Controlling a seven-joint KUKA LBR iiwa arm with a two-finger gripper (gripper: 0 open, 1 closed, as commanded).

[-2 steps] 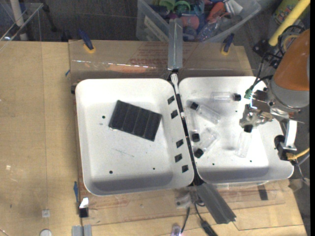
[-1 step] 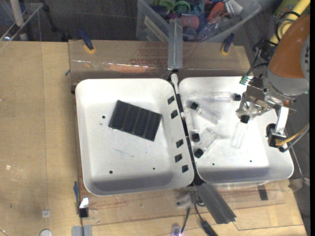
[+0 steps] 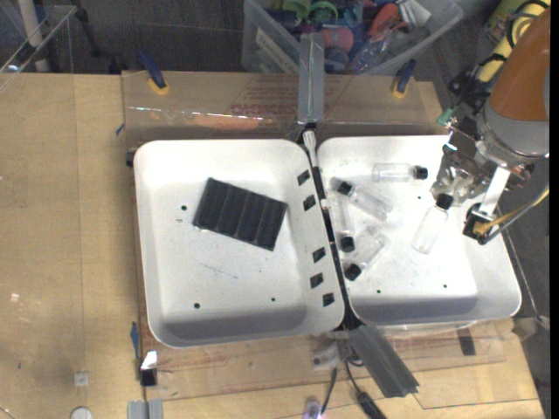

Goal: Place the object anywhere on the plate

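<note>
A black ribbed plate (image 3: 240,214) lies flat in the left bin (image 3: 166,304), slightly left of its middle. Several clear small bottles with black caps lie in the right bin (image 3: 489,295). One clear bottle (image 3: 428,230) is tilted, and its black cap points up towards my gripper (image 3: 451,190) at the bin's right side. The cap sits right at the gripper's tip, and whether it is gripped is unclear. Another bottle (image 3: 393,174) lies at the back, and one more (image 3: 365,201) lies near the divider.
A metal divider with black clips (image 3: 316,234) runs between the bins. A further bottle (image 3: 367,251) rests low beside that divider. A clear tub of coloured toys (image 3: 349,16) stands behind the bins. Wooden bench surrounds the bins on the left.
</note>
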